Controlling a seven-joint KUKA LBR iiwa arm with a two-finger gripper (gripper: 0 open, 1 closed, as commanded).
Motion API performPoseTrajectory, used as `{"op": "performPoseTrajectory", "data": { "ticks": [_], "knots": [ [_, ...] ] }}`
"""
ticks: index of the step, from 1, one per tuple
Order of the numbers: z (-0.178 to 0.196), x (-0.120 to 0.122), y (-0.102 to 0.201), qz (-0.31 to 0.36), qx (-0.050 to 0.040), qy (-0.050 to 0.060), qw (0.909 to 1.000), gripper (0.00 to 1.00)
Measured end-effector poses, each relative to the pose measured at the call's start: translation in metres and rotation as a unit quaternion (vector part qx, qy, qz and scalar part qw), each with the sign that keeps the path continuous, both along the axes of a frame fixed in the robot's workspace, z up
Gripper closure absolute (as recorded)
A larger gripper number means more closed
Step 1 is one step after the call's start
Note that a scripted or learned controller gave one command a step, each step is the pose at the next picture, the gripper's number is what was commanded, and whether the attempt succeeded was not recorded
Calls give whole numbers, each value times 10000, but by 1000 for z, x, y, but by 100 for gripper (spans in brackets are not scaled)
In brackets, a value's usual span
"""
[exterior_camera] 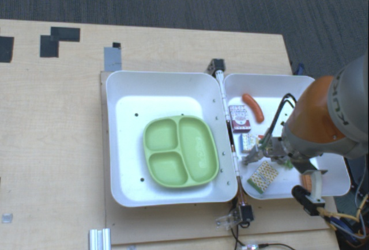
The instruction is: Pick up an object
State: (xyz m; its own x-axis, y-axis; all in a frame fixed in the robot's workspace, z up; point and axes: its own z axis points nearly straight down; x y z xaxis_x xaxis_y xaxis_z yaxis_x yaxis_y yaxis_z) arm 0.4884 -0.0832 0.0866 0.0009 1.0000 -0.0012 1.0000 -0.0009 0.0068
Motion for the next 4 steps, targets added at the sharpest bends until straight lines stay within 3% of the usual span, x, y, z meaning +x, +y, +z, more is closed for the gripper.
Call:
{"op": "performPoseTrajectory", "data": {
  "ticks": [1, 2, 3, 4],
  "knots": [
    [11, 2, 0, 7, -2, -32, 10000, 100],
    [11, 2, 0, 6, 0, -30, 10000, 0],
    [22, 4, 1, 19, 1, -49, 10000, 100],
    [22, 4, 1, 14, 2, -48, 10000, 0]
  ]
}}
